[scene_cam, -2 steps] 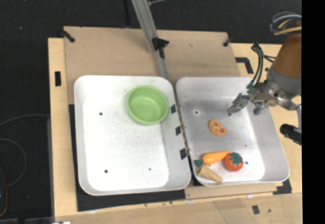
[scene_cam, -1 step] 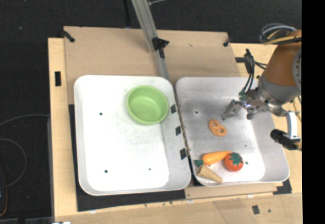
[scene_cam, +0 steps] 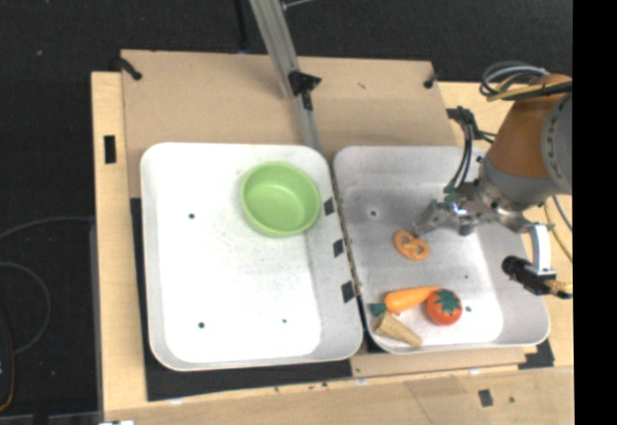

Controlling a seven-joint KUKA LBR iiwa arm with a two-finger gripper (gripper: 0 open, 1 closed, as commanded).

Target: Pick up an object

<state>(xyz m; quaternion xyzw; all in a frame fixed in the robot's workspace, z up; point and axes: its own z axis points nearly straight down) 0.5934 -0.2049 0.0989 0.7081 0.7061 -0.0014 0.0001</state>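
Bins first: you have the left bin (scene_cam: pixel 174 250) holding a green bowl (scene_cam: pixel 281 199), and the right bin (scene_cam: pixel 386 172) with the small pieces. The arm (scene_cam: pixel 521 148) comes in from the frame's right, and its claw (scene_cam: pixel 431 221) hangs low over the right bin; you cannot tell how it is set. Just below and left of it lies the pretzel (scene_cam: pixel 412 245), the nearest pick. Farther toward the lower edge sit a carrot (scene_cam: pixel 410 298), a tomato (scene_cam: pixel 443 307) and a cone (scene_cam: pixel 397 329).
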